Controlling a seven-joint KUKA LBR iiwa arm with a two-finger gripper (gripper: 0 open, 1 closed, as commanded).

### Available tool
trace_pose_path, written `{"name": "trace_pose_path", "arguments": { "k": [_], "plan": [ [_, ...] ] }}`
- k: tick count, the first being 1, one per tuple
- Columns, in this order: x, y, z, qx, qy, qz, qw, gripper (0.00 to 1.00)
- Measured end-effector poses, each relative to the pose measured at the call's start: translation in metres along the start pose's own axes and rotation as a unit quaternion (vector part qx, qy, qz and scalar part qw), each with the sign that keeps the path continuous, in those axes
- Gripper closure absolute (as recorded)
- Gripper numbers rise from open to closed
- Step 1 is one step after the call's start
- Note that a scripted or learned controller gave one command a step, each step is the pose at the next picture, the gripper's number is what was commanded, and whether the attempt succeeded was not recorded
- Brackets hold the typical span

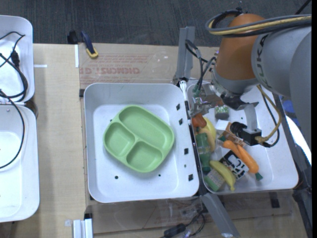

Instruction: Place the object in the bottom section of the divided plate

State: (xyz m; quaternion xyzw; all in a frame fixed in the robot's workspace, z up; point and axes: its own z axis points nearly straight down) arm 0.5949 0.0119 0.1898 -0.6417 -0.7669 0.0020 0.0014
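At three o'clock, the gripper (200, 104) is lowered over the toy food (225, 155); finger state cannot be told. The green plate (138, 139) is unfilled.

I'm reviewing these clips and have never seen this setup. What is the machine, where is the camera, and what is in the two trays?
One camera looks down at a slant on a bench with two shallow white bins. The grey arm with the orange band reaches in from the right; its hand hangs over the right bin, above a pile of toy food: a banana, a carrot and other pieces. Whether it grips anything is unclear. The left bin holds a green divided plate with nothing in its sections.
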Motion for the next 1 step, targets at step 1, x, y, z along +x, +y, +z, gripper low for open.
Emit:
{"name": "trace_pose_path", "arguments": {
  "k": [1],
  "plan": [
    [0.0656, -0.0045, -0.0005, 0.0, 0.0, -0.045, 0.999, 1.0]
  ]
}}
